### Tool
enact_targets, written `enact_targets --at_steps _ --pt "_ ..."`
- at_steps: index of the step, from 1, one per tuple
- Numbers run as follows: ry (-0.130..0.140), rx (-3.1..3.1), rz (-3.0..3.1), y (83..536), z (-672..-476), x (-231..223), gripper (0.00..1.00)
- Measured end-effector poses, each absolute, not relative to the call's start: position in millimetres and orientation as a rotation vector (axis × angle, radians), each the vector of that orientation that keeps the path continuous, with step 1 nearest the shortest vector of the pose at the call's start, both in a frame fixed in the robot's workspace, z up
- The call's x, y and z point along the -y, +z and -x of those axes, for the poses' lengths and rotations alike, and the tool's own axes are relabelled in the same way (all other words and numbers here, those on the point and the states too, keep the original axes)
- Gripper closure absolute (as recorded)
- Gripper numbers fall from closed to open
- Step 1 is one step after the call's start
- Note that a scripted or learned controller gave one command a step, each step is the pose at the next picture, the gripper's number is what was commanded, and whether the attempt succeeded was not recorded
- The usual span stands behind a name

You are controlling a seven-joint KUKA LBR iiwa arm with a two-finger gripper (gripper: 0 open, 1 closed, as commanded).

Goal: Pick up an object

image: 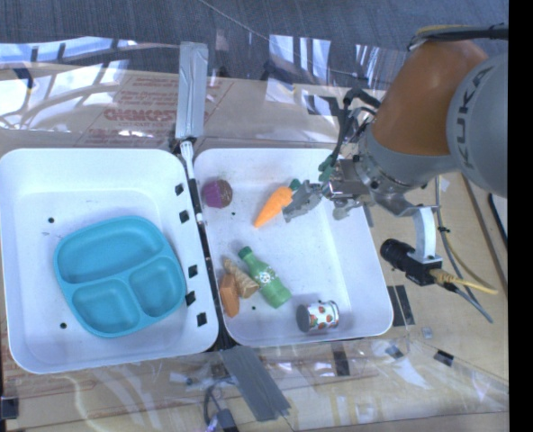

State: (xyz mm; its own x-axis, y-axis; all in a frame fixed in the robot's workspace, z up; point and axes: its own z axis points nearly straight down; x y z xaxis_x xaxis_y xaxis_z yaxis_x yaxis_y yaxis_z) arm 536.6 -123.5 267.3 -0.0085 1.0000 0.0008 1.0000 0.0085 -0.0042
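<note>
The right bin (356, 250) holds several small objects. An orange toy carrot (271, 207) with a green top lies near its back. My gripper (319, 203) hovers just right of the carrot's green end, open, with nothing between its fingers; its left finger (299, 202) is close to the carrot's top. A purple round object (217, 193) sits at the bin's back left. A green bottle (266, 278) lies near the front beside a brown and orange toy (233, 287). A small patterned can (318, 316) lies on its side at the front.
The left bin (23, 196) holds a blue divided plate (118, 273). The arm's orange band and grey body (429, 106) overhang the right bin's back right corner. A black cable fitting (409, 259) sits outside the bin's right wall.
</note>
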Motion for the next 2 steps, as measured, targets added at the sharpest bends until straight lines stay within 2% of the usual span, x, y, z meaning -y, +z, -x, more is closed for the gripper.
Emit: enact_targets --at_steps 1,2 --pt "0.012 2.225 2.202 135 -500.2 91 0.00" --pt "-0.001 2.230 2.211 92 -477.3 116 0.00"
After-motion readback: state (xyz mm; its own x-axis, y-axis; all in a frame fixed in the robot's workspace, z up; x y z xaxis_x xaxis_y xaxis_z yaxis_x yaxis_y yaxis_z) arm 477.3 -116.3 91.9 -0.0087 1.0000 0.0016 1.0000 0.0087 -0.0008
